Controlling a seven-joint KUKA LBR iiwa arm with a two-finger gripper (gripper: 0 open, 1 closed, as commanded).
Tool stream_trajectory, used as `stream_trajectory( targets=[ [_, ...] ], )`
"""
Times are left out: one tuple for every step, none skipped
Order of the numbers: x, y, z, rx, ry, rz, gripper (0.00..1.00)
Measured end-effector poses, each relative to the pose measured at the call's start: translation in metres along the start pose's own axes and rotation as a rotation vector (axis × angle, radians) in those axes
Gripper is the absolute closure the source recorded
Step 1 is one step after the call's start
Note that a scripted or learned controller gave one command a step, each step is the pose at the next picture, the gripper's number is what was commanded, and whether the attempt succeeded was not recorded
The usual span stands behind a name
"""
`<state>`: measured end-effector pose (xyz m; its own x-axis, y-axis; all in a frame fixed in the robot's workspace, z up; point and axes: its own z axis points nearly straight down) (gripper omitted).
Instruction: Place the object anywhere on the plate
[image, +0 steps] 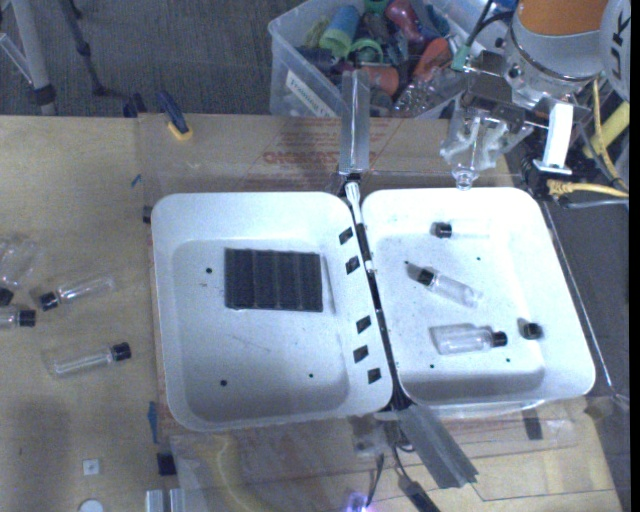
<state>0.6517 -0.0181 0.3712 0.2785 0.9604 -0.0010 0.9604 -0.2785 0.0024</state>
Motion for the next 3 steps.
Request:
stream_trajectory(
  targets=[
    [0.029,0.000,-0.063,0.001,0.000,0.516,1.00],
    [0.092,-0.033,-0.064,0.000,0.003,1.089,1.00],
    [0.120,-0.085,-0.063,0.002,0.000,1.061,1.00]
  ],
)
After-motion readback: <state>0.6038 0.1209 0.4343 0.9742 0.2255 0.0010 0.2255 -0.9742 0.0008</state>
